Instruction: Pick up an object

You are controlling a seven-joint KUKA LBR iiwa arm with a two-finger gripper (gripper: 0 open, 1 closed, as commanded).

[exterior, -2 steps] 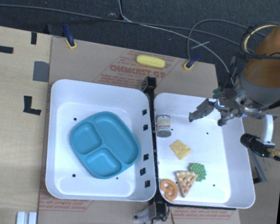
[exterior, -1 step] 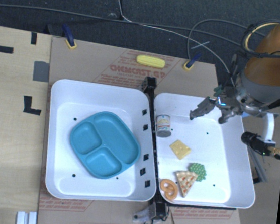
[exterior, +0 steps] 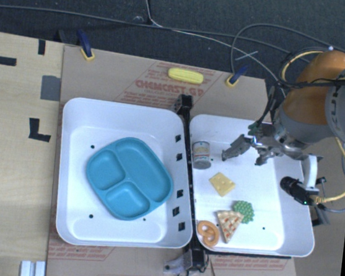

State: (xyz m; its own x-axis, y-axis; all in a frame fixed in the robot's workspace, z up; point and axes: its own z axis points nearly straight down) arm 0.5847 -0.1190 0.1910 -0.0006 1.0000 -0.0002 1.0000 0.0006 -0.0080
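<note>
The right bin (exterior: 285, 239) holds a small metal can (exterior: 201, 154) by its left wall, a yellow cheese wedge (exterior: 222, 184), a green pea cluster (exterior: 243, 210), a pizza slice (exterior: 229, 223) and a pretzel (exterior: 207, 233). My gripper (exterior: 247, 151) hangs over the upper middle of that bin, to the right of the can and above the cheese. Its two dark fingers are spread apart with nothing between them.
A blue divided plate (exterior: 129, 177) lies in the left bin (exterior: 74, 153). A yellow banana-shaped item (exterior: 185, 75) rests on the cardboard behind the bins. The arm's grey wrist and orange band (exterior: 319, 83) stand over the right bin's far right corner, with cables trailing.
</note>
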